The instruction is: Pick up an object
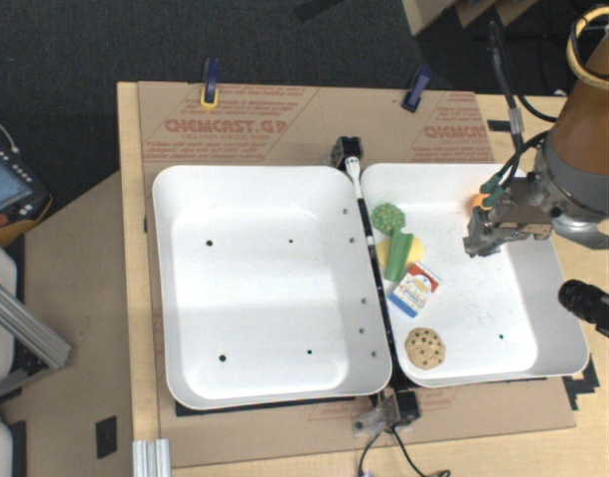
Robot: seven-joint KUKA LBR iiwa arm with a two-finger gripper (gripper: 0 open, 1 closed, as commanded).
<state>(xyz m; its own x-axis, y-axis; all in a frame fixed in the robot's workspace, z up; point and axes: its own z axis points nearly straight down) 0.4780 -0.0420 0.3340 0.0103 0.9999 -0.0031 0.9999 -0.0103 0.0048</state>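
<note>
the worktop (76,266) is sitting as a pale tan surface, and a brown cardboard sheet (284,117) printed with red lettering is lying on top of it, clipped at its far edge by a yellow and blue clamp (211,84) and a blue clamp (417,88). two shallow white bins are resting side by side on the cardboard, touching along their inner walls, where a black strip is running between them. the left bin (175,296) is showing only small dark dots on its floor. the right bin (542,351) is carrying the objects, all gathered near its left wall: a green round piece (387,217) lying farthest back, a green stick (399,254) overlapping a yellow piece (416,249) just in front of it, a small white packet with red and blue print (415,291) touching those, and a brown cookie (424,347) lying apart toward the near edge.

the arm (587,147) is reaching in from the right, and the gripper (480,245) is hanging over the middle of the right bin, apart from the cluster of objects. whether it is spread or pressed together cannot be told from this angle, and nothing is visibly sitting between its tips.

beyond the worktop, dark carpeted floor (85,28) is filling the far side of the room. a device with a blue screen (6,182) is sitting at the left edge, and a metal rail (26,316) is lying below it.
</note>
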